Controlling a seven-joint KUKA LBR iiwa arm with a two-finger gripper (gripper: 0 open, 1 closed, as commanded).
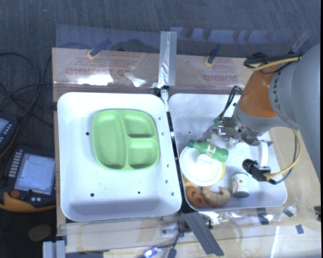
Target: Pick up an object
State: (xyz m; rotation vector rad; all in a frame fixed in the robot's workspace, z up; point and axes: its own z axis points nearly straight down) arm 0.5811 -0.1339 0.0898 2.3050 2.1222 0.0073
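My gripper (pixel 224 130) hangs low in the right bin (pixel 191 107), just above and to the right of a green bottle (pixel 209 150). The bottle lies on its side across the top edge of a white bowl with a yellowish rim (pixel 203 168). A brown pastry-shaped toy (pixel 209 196) rests at the bin's front edge, below the bowl. A small white and brown object (pixel 239 185) lies to the right of the pastry. Nothing shows between the gripper's tips from this angle.
The left bin (pixel 75 187) holds a green divided plate (pixel 125 138) near its middle. The grey arm with its orange band (pixel 258 98) covers the right bin's upper right part. Cables and handheld devices (pixel 27 176) lie on the floor left of the bench.
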